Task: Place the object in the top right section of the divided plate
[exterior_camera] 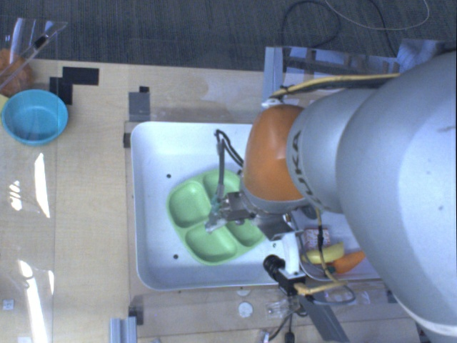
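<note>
Arm reaches in from the right and covers most of the right bin. We see the gripper low over the centre of the green divided plate, which lies in the left white bin. We cannot tell its state. We see a yellow object and an orange one just below the wrist, well off the plate. A blue bowl sits far left on the bench.

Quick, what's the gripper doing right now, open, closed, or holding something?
Gripper: over the green divided plate in the white bin; open or closed cannot be told.
</note>
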`<action>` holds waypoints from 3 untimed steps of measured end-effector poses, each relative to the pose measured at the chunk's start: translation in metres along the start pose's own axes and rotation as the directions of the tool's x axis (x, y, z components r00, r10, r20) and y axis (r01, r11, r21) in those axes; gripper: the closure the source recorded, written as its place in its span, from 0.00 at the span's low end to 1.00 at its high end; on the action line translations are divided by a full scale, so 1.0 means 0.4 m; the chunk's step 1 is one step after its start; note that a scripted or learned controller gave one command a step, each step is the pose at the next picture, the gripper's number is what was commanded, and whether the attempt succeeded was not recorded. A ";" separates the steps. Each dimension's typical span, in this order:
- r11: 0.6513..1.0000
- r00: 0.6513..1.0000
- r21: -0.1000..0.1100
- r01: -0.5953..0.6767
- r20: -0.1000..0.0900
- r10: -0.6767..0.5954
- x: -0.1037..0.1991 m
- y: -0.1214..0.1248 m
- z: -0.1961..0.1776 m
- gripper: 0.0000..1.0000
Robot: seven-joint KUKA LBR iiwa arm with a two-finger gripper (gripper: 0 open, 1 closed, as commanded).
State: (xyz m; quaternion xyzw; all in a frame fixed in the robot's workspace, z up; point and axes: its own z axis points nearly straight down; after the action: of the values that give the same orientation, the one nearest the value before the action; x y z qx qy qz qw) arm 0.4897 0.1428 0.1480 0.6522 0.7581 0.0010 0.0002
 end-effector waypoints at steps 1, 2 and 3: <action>1.000 1.000 -0.004 0.000 -0.001 0.000 0.001 0.005 -0.027 1.00; 1.000 1.000 -0.004 0.000 -0.001 0.000 0.001 0.005 -0.027 0.00; 1.000 1.000 -0.009 0.002 -0.003 -0.002 0.002 0.010 -0.054 1.00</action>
State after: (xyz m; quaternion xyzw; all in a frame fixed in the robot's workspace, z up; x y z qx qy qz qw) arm 0.4936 0.1442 0.1695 0.6516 0.7586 0.0055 0.0022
